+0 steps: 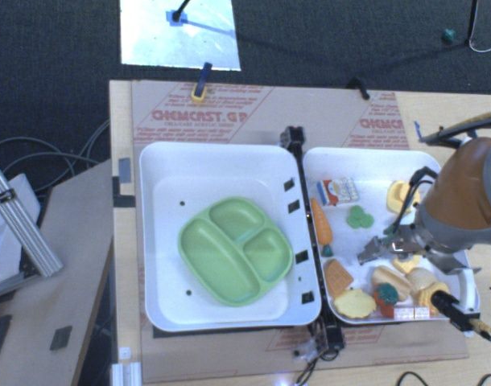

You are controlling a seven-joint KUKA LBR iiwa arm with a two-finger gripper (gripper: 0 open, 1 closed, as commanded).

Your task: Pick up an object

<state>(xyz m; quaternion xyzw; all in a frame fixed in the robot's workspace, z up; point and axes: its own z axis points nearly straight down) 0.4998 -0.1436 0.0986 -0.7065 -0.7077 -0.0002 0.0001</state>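
Note:
The right bin (373, 156) holds several toy foods. Among them are a small carton (338, 190), an orange carrot (321, 222), a green piece (359, 215), a yellow piece (398, 193), a toast slice (338, 277), a round yellow item (354, 304), a red and teal piece (386, 294) and beige pieces (390, 278). My gripper (377, 249) hangs low over the middle of this bin. It sits just right of the carrot and above the toast and beige pieces. The grey wrist and orange band (471, 187) cover the bin's right side.
The left bin (165, 175) holds a green divided plate (233, 250). A black divider with clips (298, 199) runs between the bins. Cardboard (229, 111) lies under both bins, with a yellow and blue clamp (201, 83) at its far edge.

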